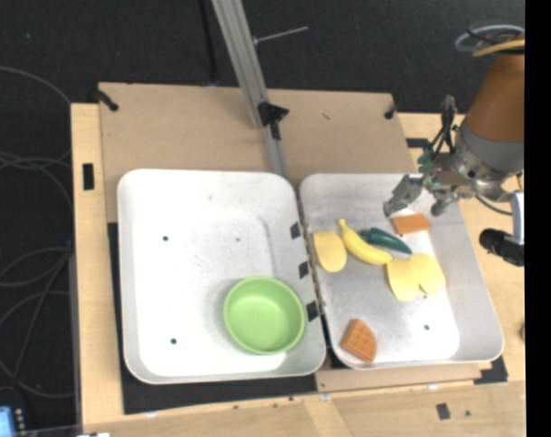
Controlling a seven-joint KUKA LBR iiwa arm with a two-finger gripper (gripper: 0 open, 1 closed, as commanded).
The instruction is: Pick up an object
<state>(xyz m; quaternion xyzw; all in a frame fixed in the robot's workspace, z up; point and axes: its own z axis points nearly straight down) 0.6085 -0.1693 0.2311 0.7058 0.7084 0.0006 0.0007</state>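
Near edge of right bin (pixel 475 340): waffle piece (pixel 359 340); mid-bin: banana (pixel 363 244) touching teal object (pixel 386 239). Far side: orange block (pixel 410 223) lies flat just below gripper (pixel 421 195), fingers spread, pinching nothing. Best approach judged: descend straight, straddle block, avoid teal neighbour

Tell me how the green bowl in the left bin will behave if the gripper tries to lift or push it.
The green bowl looks like thin moulded plastic, so it is probably light and stiff. It sits upright with its mouth open, so it seems unlikely to roll, though a grip on one edge may tilt it. Pushed, it would likely slide across the smooth white bin.
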